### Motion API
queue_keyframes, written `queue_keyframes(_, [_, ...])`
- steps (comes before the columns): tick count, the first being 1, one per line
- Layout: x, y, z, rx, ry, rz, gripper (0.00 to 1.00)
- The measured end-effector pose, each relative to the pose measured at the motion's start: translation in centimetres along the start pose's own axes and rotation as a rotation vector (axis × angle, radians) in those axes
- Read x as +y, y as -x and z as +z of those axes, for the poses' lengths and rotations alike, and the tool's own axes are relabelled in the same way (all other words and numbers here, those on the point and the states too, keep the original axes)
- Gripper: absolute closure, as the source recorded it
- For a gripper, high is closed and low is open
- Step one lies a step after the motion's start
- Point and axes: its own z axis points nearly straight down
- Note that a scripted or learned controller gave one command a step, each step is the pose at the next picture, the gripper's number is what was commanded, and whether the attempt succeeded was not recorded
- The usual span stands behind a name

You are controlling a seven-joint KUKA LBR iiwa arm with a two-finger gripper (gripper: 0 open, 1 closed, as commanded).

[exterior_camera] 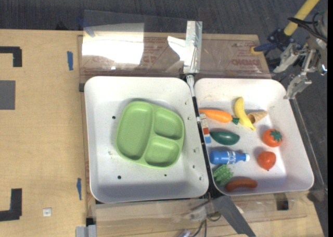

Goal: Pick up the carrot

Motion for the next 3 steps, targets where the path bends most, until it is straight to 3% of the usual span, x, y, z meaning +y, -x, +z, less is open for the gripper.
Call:
queue_keyframes(1, [2.5, -6.9, 10.4, 0.011, 0.004, -0.032, 0.0])
queue_keyframes(2, [8.8, -5.7, 13.8, 0.006, 0.006, -0.056, 0.0])
queue_keyframes(3, [9.5, -5.0, 15.8, -0.003, 0.001, -0.111, 0.0])
